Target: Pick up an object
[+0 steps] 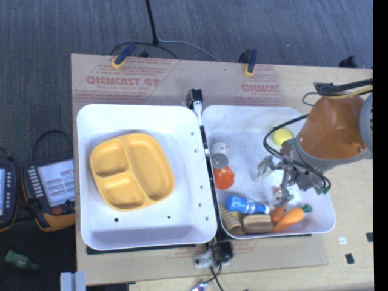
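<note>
Carrot beside blue bottle, brown block, under tool.

The brown board beneath the bins carries red printed lettering. At its upper left the text reads approximately "CHEMCAST GP". A second red print at the upper right, near the yellow clamp, shows the same style but is partly cut off and illegible.
</note>
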Robot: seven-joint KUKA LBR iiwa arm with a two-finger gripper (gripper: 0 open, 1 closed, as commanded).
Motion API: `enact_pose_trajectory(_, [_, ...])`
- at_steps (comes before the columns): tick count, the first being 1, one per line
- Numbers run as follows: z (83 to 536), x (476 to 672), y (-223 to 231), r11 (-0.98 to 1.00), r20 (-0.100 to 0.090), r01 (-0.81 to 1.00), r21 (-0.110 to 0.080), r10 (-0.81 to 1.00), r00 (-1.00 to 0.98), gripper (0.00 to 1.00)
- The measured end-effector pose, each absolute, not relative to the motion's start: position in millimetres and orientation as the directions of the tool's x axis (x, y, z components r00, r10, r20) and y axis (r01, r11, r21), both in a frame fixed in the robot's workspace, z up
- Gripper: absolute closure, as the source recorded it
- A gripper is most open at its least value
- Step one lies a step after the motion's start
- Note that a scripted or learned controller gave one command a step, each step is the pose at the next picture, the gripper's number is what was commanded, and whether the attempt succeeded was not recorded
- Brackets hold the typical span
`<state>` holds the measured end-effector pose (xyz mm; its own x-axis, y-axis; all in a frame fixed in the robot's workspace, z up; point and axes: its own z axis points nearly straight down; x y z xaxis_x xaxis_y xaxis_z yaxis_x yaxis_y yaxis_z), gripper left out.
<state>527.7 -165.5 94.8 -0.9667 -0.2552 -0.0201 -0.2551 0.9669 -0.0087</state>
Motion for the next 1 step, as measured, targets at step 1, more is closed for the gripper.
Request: enact_pose_trajectory(1, [104.7, 593.3, -156.2, 0.921, -0.004, -0.389, -0.001, -0.389, -0.921, 0.0])
